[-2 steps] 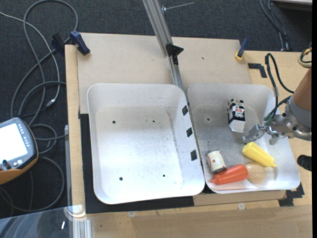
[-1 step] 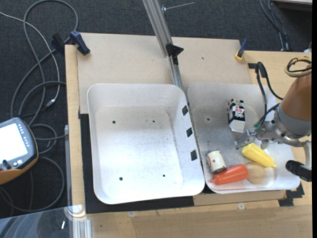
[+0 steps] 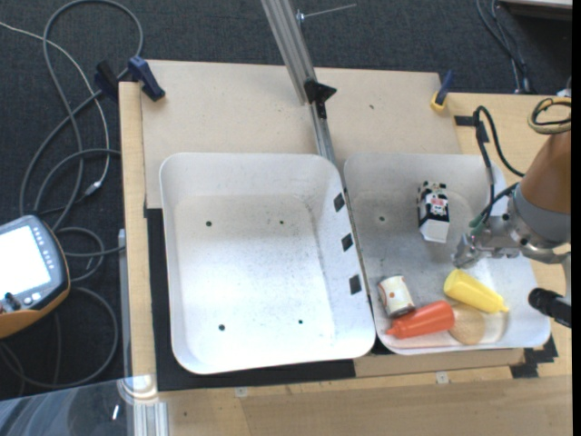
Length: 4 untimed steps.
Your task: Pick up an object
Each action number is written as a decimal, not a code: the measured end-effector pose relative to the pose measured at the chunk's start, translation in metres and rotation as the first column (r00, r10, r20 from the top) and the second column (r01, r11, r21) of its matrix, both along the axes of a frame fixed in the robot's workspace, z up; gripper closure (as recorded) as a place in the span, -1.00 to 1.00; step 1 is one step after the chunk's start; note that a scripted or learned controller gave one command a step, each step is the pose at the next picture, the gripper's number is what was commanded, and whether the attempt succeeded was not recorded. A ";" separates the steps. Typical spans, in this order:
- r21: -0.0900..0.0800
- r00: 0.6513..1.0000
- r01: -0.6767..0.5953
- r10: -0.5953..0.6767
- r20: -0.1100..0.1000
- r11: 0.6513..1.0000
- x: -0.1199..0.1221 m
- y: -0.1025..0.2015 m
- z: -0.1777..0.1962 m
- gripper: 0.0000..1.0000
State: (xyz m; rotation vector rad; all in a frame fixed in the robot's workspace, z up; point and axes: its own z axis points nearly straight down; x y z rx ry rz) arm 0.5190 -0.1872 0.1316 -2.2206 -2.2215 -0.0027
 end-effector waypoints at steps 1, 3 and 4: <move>-0.005 1.000 -0.001 0.001 0.007 1.000 0.003 -0.005 0.063 1.00; 0.002 1.000 -0.006 0.006 -0.003 1.000 0.005 0.046 0.083 1.00; 0.003 1.000 -0.008 0.008 -0.003 1.000 0.008 0.109 0.080 1.00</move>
